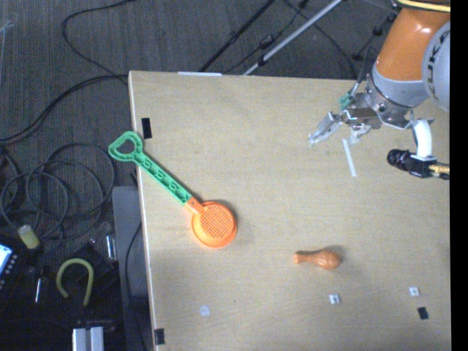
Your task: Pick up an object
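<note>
Pale tan counter (292, 123), flat and matte, filling most of the view. A few small dark and white tags near its lower right and left edge. Beyond its left and top edges: dark carpeted floor with black cables (51, 174) looped in coils, two white poles (307, 20) crossing at a slant at top.

Arm (413, 46) enters from upper right, orange band above grey wrist. Pincer (330, 129) points left and slightly down, hovering over the counter's upper right area. Its two pale fingers (322, 133) appear spread apart with nothing between them; a thin white strip (349, 156) sits just below.

Count: one sieve scoop (179, 192) with green handle and round orange mesh head, lying at a slant at the counter's left side, handle loop overhanging the left edge. One small orange pear-shaped toy (319, 258), lying on its side lower centre-right, well apart from the pincer and from the scoop
</note>
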Robot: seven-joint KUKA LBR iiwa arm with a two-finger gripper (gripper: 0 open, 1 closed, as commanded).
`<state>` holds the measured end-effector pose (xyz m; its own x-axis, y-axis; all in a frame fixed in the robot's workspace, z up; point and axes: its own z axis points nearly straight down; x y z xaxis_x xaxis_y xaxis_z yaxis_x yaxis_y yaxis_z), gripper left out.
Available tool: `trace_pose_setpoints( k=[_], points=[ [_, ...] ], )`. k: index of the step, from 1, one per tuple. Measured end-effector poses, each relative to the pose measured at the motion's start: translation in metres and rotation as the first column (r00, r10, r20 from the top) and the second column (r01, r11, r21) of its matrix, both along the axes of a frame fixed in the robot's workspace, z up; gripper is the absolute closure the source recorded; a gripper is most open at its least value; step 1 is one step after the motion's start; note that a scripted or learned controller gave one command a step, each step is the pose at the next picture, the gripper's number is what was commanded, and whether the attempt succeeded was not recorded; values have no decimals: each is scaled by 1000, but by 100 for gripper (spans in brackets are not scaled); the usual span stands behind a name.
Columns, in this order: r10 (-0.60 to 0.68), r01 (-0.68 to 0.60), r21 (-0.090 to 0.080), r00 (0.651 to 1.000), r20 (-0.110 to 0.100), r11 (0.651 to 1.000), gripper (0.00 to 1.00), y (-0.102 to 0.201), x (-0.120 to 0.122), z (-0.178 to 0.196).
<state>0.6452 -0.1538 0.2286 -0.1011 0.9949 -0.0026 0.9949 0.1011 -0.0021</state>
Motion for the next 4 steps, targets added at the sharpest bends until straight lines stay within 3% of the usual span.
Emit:
trace_pose_setpoints(
  k=[1, 2, 3, 4],
  points=[
    [136, -136, 1, 991, 0, 991, 0, -31, 23, -113],
    [332, -332, 2, 943, 1, 943, 0, -17, 23, -144],
    [332, -332, 4, 943, 5, 943, 100, -15, 24, -135],
    [332, -332, 5, 943, 5, 943, 0, -15, 24, -135]
  ],
)
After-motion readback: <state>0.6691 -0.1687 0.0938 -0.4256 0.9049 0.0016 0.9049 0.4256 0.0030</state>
